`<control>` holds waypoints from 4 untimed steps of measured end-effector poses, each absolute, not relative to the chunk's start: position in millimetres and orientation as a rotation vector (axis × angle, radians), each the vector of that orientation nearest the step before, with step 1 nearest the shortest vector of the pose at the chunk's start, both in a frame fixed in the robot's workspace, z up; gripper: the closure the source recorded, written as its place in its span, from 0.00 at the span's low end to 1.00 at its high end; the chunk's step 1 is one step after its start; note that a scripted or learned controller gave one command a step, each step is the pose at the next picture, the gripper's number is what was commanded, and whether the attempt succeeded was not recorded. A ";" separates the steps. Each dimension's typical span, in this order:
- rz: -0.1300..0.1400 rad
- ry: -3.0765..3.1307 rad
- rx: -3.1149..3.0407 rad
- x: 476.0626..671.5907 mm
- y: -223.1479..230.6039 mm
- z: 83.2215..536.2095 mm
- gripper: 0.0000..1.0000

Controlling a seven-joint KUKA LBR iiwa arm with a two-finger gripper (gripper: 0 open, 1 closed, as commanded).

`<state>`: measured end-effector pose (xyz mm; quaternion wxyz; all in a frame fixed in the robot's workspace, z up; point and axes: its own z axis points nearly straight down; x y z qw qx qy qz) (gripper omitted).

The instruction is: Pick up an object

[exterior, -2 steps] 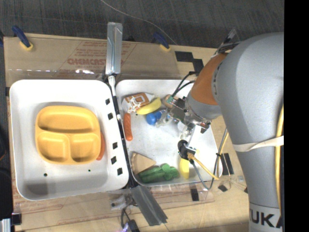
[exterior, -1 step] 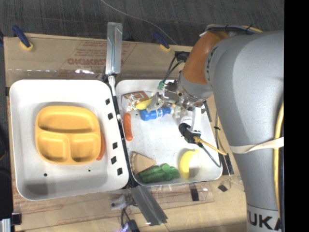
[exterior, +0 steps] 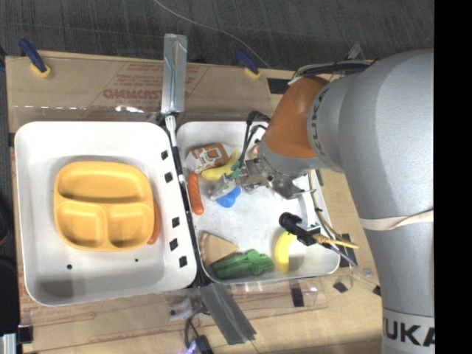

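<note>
My gripper [exterior: 234, 179] is low in the right bin [exterior: 254, 216], towards its upper left. It sits right among a yellow fruit-like piece [exterior: 215, 172], a small blue item [exterior: 227, 196] and a brown packet [exterior: 207, 154]. The wrist and its orange band cover the tips. An orange-red sausage-shaped piece [exterior: 195, 193] lies along the bin's left wall. At the bin's near edge are a green item [exterior: 241, 264] and a yellow banana-like piece [exterior: 282, 251].
The left bin [exterior: 44, 271] holds a yellow divided tray [exterior: 105, 204]. A brown wedge [exterior: 214, 243] rests near the green item. The big grey arm covers the right bin's right side. Bare white floor shows in the right bin's middle.
</note>
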<state>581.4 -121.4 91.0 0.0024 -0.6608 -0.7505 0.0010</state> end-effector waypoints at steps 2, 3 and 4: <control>0.001 -2.174 -2.267 615.3 -133.6 140.3 1.00; 0.005 -2.095 -2.335 618.3 -175.3 91.2 1.00; -0.009 -2.095 -2.347 644.9 -112.5 207.5 1.00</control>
